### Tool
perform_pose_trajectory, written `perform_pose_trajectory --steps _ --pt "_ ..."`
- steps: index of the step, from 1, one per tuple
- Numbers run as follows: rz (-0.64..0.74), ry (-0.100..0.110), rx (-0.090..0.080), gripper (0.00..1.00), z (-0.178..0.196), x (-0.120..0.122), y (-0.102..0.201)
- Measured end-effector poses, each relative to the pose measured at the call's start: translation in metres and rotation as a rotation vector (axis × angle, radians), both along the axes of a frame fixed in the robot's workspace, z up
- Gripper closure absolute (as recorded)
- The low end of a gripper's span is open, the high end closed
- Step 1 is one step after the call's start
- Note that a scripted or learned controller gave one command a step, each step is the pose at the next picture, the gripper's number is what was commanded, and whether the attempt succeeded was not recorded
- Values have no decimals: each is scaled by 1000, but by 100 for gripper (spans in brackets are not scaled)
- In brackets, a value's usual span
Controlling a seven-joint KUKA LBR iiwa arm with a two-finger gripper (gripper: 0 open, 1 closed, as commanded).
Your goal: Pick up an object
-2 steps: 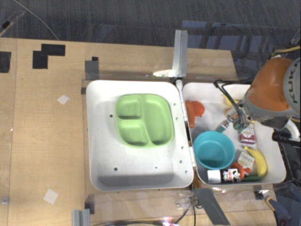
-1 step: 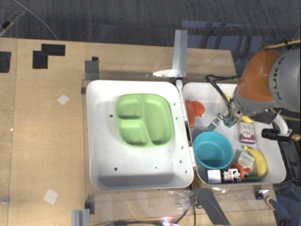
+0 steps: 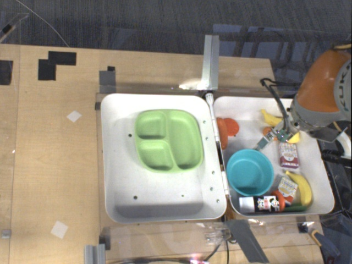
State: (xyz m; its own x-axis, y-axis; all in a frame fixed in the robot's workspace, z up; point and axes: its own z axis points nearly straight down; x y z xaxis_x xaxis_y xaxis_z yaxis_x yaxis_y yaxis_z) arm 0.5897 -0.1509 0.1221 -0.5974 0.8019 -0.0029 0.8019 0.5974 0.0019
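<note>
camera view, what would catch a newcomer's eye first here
The green divided plate lies alone in the left bin. The right bin is crowded: a blue bowl, two bananas, a small bottle along its near wall. The arm's orange band stands out at right, the hand over that bin.

A divided tray (image 3: pixel 167 139) is located in the left bin (image 3: pixel 118 197); a bowl (image 3: pixel 249 172) and bottle (image 3: pixel 266 204) are located in the right bin (image 3: pixel 325 194).
</note>
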Motion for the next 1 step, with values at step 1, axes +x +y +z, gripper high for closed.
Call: perform_pose_trajectory --steps 1 --pt "-149 -32 -14 0 -30 -41 -15"
